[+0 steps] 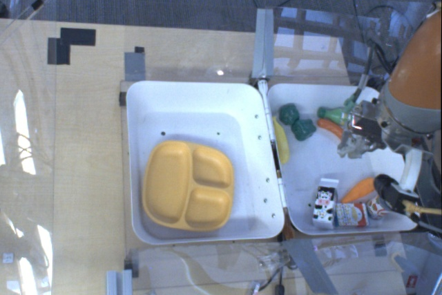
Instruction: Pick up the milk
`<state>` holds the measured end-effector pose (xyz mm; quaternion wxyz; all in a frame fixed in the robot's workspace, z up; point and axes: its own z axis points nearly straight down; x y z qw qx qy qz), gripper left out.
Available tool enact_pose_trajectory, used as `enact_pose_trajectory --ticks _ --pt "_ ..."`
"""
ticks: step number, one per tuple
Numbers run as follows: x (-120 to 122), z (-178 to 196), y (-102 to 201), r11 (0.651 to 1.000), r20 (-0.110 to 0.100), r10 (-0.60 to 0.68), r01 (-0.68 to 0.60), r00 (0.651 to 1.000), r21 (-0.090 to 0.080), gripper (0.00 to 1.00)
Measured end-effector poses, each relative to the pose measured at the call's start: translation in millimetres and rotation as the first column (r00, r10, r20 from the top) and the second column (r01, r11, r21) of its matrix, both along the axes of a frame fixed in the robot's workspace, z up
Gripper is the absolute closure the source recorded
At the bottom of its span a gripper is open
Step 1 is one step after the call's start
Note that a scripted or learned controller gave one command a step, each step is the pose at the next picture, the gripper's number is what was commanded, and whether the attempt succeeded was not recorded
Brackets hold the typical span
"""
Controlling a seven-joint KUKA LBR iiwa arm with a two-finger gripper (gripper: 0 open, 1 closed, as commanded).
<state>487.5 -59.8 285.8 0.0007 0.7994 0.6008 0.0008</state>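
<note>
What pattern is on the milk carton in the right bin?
The milk carton is white with black cow-like patches, seen in the camera view, lying near the right bin's front edge.

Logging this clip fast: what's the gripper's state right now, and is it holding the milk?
Gripper: cannot be told; it hangs over the right bin, nothing seen in it. Milk lies in that bin, apart from it.

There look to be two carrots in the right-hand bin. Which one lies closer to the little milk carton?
The plain orange carrot near the bin's front, just right of the cow-print milk carton. The other carrot, with its green top, lies farther back beside the gripper.
</note>
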Motion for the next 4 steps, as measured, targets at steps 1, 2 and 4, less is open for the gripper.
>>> enact_pose_trajectory --ticks 1,2,4 --pt "0 0 0 1.0 0.001 0.0 0.0 1.0 0.0 0.0" --pt "0 4 -17 1.0 0.001 -0.011 0.011 1.0 0.0 0.0" --pt "40 -101 -3 0.984 0.002 0.18 -0.18 0.984 -0.001 0.0"
